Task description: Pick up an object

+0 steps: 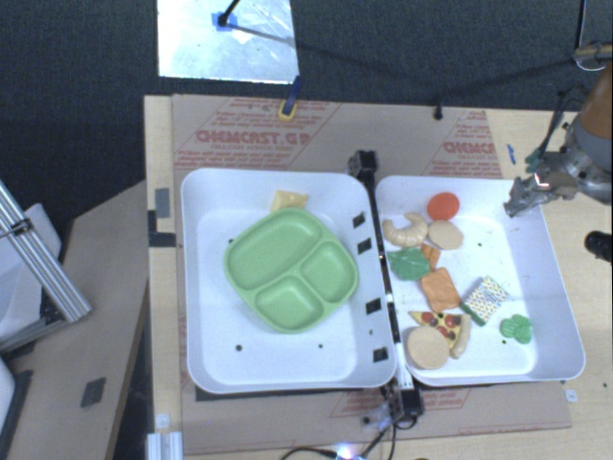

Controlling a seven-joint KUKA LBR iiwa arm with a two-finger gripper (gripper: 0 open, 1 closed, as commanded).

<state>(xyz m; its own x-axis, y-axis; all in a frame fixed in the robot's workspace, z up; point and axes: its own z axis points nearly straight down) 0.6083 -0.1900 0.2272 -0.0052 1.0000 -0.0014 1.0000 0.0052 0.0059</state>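
A wooden bench [115, 257] carries two white bins. My gripper [526, 195] hangs over the right bin's [551, 257] upper right rim; I cannot tell its state. Left and below it lie toy foods [436, 286]; further left, a green divided plate [290, 269]

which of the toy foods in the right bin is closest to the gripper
The round orange-red piece, at the far end of the right bin. It lies nearest the gripper at the bin's far right corner; the croissant and the other foods sit farther away.
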